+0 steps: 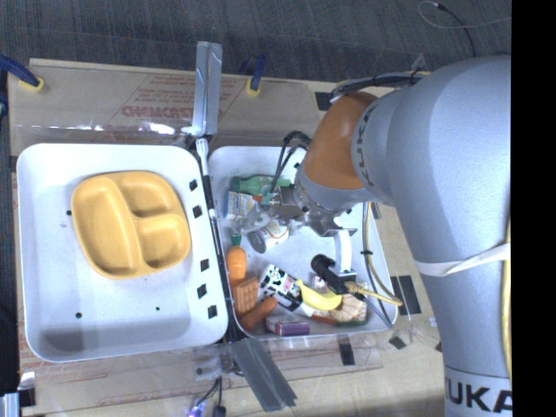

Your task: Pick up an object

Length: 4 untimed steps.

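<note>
Here, the claw (257,224) is reaching into the right bin (379,233).
Its grip state is staying unclear, hovering above the carrot (236,264).

Robotics lab, most likely. Grey KUKA arm (452,198) over a cardboard-topped bench (156,102); two white bins (43,320) taped down, blue clamps (22,72) at the edge, dark carpet (261,7), loose cable (452,16) on the floor.
</note>
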### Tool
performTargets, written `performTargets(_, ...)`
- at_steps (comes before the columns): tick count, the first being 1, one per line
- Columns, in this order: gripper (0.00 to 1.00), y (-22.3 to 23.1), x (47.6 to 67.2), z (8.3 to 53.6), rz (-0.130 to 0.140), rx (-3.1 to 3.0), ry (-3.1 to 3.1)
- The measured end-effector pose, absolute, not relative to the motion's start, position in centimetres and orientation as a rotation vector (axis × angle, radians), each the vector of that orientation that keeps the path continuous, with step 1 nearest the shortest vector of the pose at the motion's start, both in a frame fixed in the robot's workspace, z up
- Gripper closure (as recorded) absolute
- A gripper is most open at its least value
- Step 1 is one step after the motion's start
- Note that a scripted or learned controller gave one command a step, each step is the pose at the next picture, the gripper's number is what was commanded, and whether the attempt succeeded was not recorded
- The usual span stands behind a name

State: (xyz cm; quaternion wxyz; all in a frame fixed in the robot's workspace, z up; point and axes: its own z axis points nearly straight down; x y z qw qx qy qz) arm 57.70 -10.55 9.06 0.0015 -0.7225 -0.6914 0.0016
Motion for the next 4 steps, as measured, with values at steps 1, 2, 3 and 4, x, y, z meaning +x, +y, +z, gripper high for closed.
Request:
performTargets(1,1.00,-10.5,57.7,10.0,0.007,-2.261,-2.175)
performTargets(2,1.00,-7.0,56.1,23.3,0.001,-2.186,-2.255)
performTargets(3,0.00,-7.0,56.1,23.3,0.002,-2.186,-2.254)
performTargets(4,0.00,-10.7,59.5,15.5,0.007,-2.160,-2.275)
